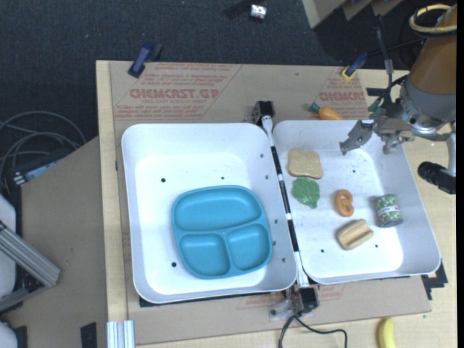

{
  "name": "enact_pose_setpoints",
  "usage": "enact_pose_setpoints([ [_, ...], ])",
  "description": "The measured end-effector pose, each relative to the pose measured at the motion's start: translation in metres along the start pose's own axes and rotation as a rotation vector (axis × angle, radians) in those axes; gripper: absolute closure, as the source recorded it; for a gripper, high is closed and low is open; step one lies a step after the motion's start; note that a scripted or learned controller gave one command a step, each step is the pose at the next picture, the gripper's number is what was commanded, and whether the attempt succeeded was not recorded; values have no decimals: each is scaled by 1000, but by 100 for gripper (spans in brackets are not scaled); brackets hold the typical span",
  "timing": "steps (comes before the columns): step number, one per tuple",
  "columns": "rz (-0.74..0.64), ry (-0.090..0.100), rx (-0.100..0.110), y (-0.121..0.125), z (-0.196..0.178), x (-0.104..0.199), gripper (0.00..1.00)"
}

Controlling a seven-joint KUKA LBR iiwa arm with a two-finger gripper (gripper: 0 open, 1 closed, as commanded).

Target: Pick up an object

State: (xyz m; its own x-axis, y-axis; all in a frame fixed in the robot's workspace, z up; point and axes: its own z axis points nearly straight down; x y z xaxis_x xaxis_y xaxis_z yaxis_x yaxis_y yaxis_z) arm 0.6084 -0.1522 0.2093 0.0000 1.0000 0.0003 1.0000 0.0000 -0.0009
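The right bin [406, 256] holds a slice of toast [305, 164], a green leaf [306, 192], an orange piece [344, 202], a small can with a green label [388, 210] and a tan bread roll [354, 233]. My gripper [371, 138] hovers over the bin's far right corner, above and to the right of the toast. Its two grey fingers [354, 137] are spread apart with nothing between them.
The left bin [145, 165] holds a blue divided plate [221, 230]. An orange object [328, 112] lies on the board beyond the right bin. Blue clips [143, 60] sit at the board's far edge, and a yellow item [386, 333] lies near the front right.
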Motion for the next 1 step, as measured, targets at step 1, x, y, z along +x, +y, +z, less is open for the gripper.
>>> enact_pose_setpoints([
  [1, 0, -1, -1, -25, 125, -15, 0],
])
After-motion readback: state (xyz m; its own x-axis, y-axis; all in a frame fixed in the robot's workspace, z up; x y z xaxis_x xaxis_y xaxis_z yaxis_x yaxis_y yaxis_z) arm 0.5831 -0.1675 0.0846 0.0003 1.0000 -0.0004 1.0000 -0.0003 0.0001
